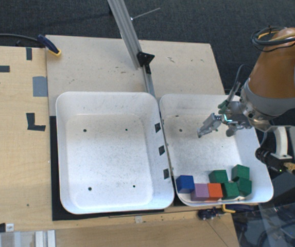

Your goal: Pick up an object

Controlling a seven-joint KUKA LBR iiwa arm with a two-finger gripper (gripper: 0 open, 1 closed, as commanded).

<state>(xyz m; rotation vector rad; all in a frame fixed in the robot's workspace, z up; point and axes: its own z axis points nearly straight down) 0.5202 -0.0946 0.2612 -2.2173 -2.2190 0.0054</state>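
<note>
Several small blocks lie along the front edge of the right bin (188,107): a blue block (185,183), a purple block (202,191), an orange block (215,190) and several green blocks (240,173) bunched at the front right corner. My gripper (215,132) hangs over the middle of the right bin, well behind the blocks. It is open, one finger (206,128) slanting to the left, and nothing is between its fingers. The grey and orange arm (273,76) enters from the right.
The left bin (65,138) sits beside the right one, the two sharing a raised rim (162,143). A metal rail (129,32) slants in from the top to the bins' back edge. A blue and yellow clamp (49,44) rests on the bench at the far left.
</note>
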